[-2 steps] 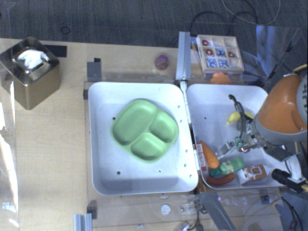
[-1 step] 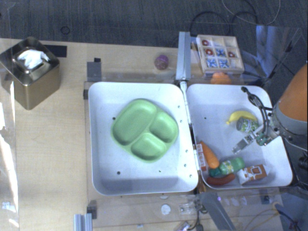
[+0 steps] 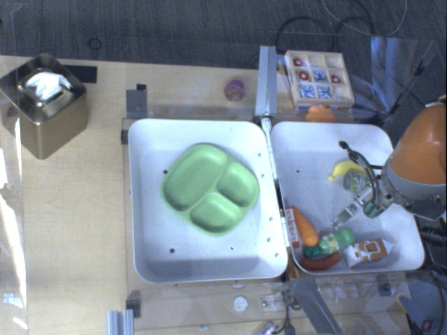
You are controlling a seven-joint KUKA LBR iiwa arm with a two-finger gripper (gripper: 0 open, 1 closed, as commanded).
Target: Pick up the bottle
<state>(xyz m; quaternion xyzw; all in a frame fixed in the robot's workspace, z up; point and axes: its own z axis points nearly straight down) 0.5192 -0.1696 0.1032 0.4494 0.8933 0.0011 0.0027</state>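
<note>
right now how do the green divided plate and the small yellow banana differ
The green divided plate is wide and flat, with three compartments; the small yellow banana is slim and curved. The plate lies in the left white bin; the banana lies in the right white bin, close to the gripper. The plate lies alone in its bin; the banana shares its bin with other items. Both look like plastic toy pieces resting on a bin floor.

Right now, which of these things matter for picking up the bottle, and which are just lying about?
Job: bottle (apparently the clear one by the banana), gripper, right bin.
Lying about: banana, carrot, carton, green plate in left bin, tissue box, game board.
</note>
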